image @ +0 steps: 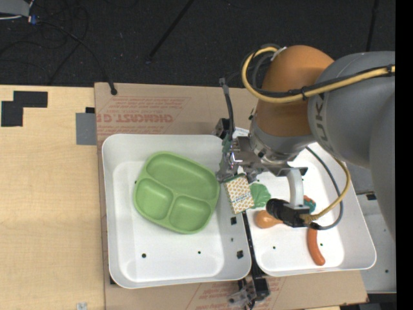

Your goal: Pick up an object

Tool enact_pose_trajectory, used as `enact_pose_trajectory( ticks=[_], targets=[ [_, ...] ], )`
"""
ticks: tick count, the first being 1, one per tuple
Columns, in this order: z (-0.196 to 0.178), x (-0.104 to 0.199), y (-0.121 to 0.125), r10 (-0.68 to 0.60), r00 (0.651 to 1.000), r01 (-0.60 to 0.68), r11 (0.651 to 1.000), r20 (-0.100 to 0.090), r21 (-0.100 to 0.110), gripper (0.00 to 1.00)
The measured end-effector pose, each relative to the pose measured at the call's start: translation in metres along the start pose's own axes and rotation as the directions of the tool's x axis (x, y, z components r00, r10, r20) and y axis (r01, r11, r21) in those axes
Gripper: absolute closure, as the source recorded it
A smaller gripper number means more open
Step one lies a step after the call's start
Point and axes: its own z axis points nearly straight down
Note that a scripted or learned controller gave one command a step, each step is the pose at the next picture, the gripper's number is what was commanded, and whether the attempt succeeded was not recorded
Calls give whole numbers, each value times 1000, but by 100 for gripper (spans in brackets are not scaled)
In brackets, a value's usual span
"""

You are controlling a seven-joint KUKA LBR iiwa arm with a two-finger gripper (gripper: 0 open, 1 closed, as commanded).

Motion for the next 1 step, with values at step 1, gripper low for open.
enact_pose_trajectory(
  ticks=[1],
  targets=[
    [-4,51,-12,-2,1000,2,1000,0,-2,100]
  ],
)
